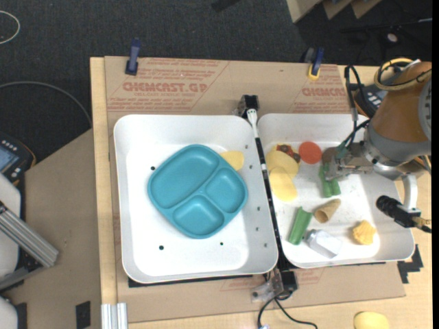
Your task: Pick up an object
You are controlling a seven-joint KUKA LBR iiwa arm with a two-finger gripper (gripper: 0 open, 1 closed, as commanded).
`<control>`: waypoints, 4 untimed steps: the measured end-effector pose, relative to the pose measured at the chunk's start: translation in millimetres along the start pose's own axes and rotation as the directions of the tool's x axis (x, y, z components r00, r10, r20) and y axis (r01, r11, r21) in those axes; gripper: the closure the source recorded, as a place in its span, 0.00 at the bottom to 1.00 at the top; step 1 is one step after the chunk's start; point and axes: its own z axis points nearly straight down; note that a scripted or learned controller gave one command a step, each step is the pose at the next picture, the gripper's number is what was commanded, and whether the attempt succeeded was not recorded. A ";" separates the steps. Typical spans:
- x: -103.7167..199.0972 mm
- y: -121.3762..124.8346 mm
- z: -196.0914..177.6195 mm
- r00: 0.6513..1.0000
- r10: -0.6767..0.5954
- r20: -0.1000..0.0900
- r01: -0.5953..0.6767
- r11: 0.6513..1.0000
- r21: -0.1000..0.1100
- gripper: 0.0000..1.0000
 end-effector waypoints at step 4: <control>126.3 -86.4 -115.4 1.000 -0.007 -0.005 0.008 1.000 0.021 1.00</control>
